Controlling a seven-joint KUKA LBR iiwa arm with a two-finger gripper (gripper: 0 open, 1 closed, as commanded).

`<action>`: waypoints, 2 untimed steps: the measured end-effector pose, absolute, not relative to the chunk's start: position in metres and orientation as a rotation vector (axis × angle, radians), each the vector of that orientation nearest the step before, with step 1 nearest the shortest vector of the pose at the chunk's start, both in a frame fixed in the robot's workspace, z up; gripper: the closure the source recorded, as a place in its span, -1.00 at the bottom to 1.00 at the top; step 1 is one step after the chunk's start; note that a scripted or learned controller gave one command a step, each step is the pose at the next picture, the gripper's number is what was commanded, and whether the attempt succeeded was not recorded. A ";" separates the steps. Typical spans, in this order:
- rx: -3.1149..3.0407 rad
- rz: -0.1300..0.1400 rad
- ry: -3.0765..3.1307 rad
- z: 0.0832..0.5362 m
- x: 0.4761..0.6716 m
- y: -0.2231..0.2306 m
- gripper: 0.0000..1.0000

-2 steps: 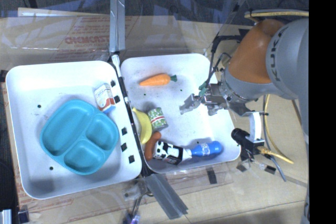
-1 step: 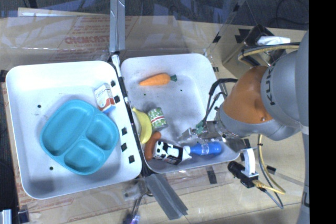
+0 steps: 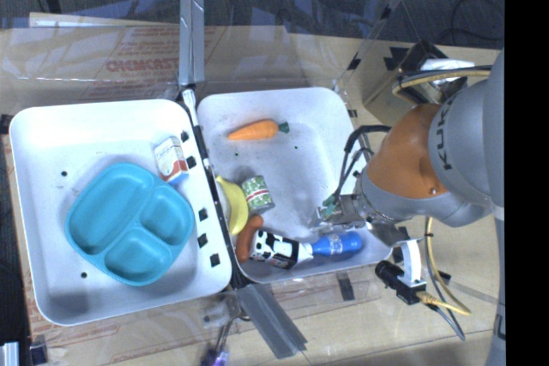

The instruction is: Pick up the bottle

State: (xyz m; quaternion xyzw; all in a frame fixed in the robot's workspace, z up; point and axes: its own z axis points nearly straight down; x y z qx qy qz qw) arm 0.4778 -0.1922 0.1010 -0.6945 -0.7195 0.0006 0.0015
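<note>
Along the near wall of the right bin [image 3: 257, 103] lies the blue bottle [image 3: 336, 246], on its side, touching a black-and-white cow toy [image 3: 276, 249]. Directly above it hangs the gripper [image 3: 341, 213] (how far it is open cannot be told). Further items: carrot [image 3: 254, 130], banana [image 3: 232, 203], small green can [image 3: 256, 193]. Left bin [image 3: 51, 129] holds a blue divided plate [image 3: 129, 223].

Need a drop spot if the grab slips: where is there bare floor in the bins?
Right bin: bare between the carrot and the can. Its near edge is crowded: banana, cow toy, bottle, gripper. Left bin: bare strips around the blue tray.
</note>
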 end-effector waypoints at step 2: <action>-1.735 -0.001 -2.616 0.092 0.477 -0.204 -1.00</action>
